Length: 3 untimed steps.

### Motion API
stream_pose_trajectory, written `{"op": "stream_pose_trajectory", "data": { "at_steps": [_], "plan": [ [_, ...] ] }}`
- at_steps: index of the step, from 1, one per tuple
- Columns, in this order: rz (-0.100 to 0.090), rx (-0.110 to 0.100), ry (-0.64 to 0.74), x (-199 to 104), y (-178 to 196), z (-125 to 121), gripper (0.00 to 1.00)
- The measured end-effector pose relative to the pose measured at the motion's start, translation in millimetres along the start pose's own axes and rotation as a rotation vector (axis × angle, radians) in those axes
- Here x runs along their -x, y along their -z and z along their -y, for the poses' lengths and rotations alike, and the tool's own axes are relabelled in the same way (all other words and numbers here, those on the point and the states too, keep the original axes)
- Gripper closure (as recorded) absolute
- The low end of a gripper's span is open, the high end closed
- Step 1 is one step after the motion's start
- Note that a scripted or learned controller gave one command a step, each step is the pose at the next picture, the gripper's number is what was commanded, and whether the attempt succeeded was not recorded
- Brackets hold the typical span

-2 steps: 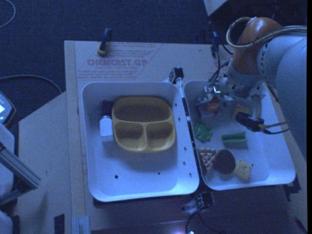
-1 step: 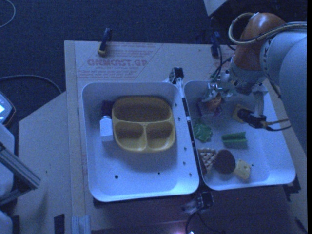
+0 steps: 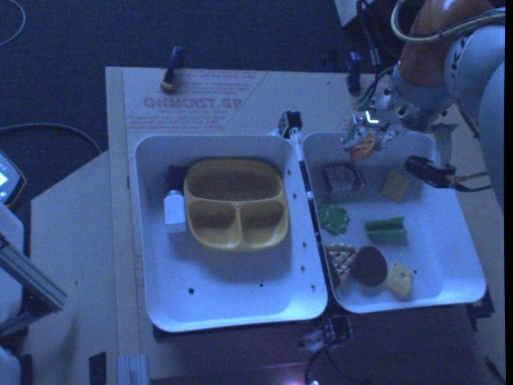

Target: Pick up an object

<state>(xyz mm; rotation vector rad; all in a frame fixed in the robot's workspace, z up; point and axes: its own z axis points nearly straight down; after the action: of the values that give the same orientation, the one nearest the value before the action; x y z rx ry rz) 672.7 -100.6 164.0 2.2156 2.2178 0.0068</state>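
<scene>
We see the grey arm with its orange band (image 3: 437,14) reaching in from the right, its two-finger gripper (image 3: 362,139) poised over the far left corner of the right-hand shallow white bin (image 3: 469,255). Between the fingers sits a small orange object (image 3: 365,147), roundish and hard to make out in the dim bluish light; the fingers are closed narrowly around it, and it appears lifted clear of the bin floor, though we cannot be sure of that.

Below the gripper in the same bin lie a dark reddish square packet (image 3: 343,179), a pale yellow flat square piece (image 3: 394,185), a crumpled green leaf-like item (image 3: 333,217) near the bin's left wall, and a green elongated block (image 3: 386,228). Nearer the front edge we find a checked waffle-like wedge (image 3: 340,257), touching a dark brown round disc (image 3: 369,265), and just beside that a yellow cheese-like wedge (image 3: 399,279).

The left-hand shallow white bin (image 3: 160,287) holds a mustard-yellow plastic tray with three compartments (image 3: 236,203). A small white bottle (image 3: 175,209) stands touching the tray's left side, with a dark object behind it that we cannot identify.
</scene>
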Motion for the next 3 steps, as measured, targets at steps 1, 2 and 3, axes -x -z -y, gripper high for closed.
{"op": "stream_pose_trajectory", "data": {
  "at_steps": [1, 2, 3],
  "plan": [
    [0.001, 0.003, 0.0, 5.0, 62.6, -7.9, 1.0],
    [0.0, -0.003, 0.0, 4.8, 61.2, -8.6, 1.0],
    [-0.003, -0.012, 0.002, -28.3, 63.1, 29.6, 1.0]
  ]
}}
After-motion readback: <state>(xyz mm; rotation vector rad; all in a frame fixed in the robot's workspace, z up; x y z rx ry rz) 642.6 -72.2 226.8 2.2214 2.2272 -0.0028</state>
